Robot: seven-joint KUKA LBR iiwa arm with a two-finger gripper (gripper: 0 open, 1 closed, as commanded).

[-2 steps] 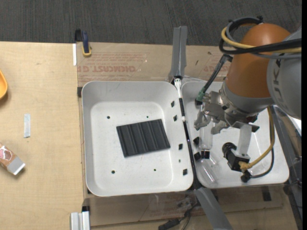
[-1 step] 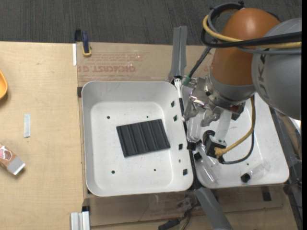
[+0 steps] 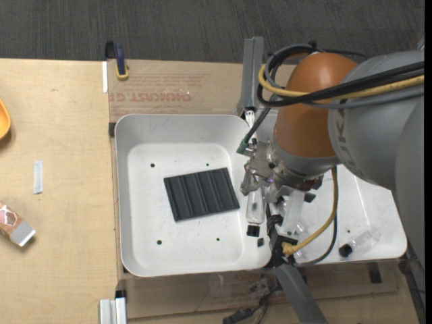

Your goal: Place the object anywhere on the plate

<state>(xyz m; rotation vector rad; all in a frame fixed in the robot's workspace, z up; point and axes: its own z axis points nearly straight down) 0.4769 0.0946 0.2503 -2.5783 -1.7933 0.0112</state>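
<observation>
Clear plastic, small and hard to make out, a bottle-like object (image 3: 364, 239) with a dark cap lay on its side in the right-hand white bin (image 3: 378, 201), near that bin's front edge. This was judged to be the thing to be moved, though its outline was faint against the white. It looked light, stiff and smooth, so it would probably roll or slip. The safest hold seemed to be across the middle of its body, square to its length, rather than at the cap.

In the left-hand white bin (image 3: 135, 181), well apart from the object, a dark ribbed rectangular slab (image 3: 202, 194) lay flat and slightly askew. It was taken to be the plate. Its top was bare.

Between the two, the claw (image 3: 256, 211) hung over the wall where the bins met, beside the slab's right edge. Whether it was open or closed, or held anything, could not be told, because the wrist and its fittings crowded it. Above it the grey arm (image 3: 378, 127) with its orange band (image 3: 310, 106) covered much of the right bin, and yellow cables (image 3: 324, 231) looped down from it.

Both bins stood on a pale brown worktop (image 3: 54, 127).
</observation>
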